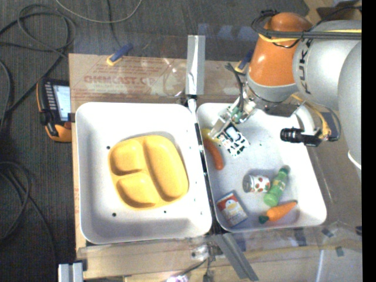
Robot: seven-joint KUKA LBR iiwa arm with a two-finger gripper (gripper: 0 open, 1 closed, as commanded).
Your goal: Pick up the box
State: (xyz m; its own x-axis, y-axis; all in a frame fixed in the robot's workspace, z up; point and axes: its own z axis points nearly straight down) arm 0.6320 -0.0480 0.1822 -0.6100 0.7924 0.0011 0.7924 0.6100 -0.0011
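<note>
- Dark carpet runs under my bench, with black cables (35, 16) looped across the far left corner.
- On the left edge of the bench lies an orange-and-black handheld unit (54, 110).
- A brown board (126, 75) sits beyond the bins, with a small blue-and-yellow piece (118, 53) at its far side.
- My left bin (94, 216) carries a yellow divided tray (148, 170), three compartments, lying a little askew in the middle.
- A grey metal bar (195, 63) stands at the far end of the seam between the two bins.
- My right bin (311, 207) holds the rest. An orange sausage-shaped item (215, 155) lies against its left wall.
- My gripper (230, 128) hangs over the far left part of this bin, just above a black-and-white patterned object (236, 142). I cannot tell whether my fingers are apart or together, nor whether they touch that object.
- The box (231, 209), small, with a red and white top, lies at the near edge of the right bin, well apart from my gripper.
- Right of the box and a little farther off lies a small can (256, 183) on its side.
- Just beside the can is a green bottle (277, 186), tilted.
- Near that, a carrot (278, 211) lies close to the near right corner.
</note>
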